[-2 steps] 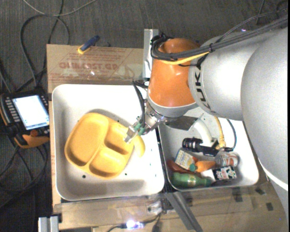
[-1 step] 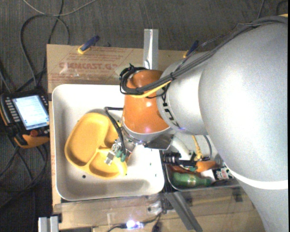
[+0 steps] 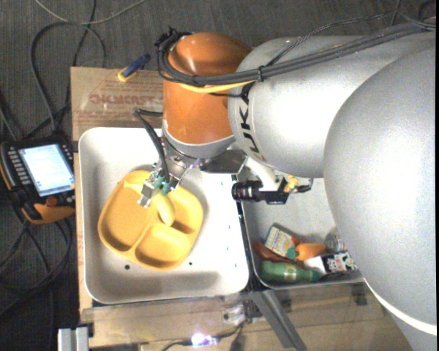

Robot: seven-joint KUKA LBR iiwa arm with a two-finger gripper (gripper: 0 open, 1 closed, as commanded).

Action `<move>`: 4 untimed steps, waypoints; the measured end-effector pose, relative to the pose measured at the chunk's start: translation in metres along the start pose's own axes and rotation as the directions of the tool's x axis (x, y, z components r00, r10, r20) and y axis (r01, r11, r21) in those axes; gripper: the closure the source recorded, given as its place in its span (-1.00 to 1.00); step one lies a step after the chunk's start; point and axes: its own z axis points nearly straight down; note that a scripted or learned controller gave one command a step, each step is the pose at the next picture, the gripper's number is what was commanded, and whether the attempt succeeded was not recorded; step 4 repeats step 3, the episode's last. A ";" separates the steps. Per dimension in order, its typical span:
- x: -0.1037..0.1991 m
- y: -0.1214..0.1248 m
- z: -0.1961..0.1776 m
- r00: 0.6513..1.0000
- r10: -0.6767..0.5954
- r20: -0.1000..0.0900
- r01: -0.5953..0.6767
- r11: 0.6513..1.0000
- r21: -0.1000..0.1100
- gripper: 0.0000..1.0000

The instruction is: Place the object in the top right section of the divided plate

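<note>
A yellow divided plate (image 3: pixel 148 225) lies in the left white bin (image 3: pixel 102 159). My gripper (image 3: pixel 155 189) hangs over the plate's upper middle, near the ridge between sections. A pale yellowish object (image 3: pixel 164 208) lies just below the fingertips on the plate, by the section at the plate's right side. Whether the fingers still touch it is hard to tell. The arm's orange band (image 3: pixel 201 86) and grey body cover the bin's upper right part.
The right bin (image 3: pixel 307 280) holds a green bottle (image 3: pixel 289 273), an orange item (image 3: pixel 307 251) and small cartons (image 3: pixel 280 238). A tablet (image 3: pixel 45 168) sits left of the bench. Cardboard (image 3: pixel 117 101) lies behind the left bin.
</note>
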 end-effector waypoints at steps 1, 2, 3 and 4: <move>0.003 -0.066 -0.063 0.955 0.297 0.002 -0.297 0.955 0.002 1.00; -0.022 -0.128 0.022 0.981 0.194 -0.002 -0.194 0.981 0.004 1.00; -0.027 -0.066 -0.038 0.971 0.239 0.000 -0.239 0.971 0.001 1.00; -0.027 -0.066 -0.038 0.971 0.239 0.000 -0.239 0.971 0.001 1.00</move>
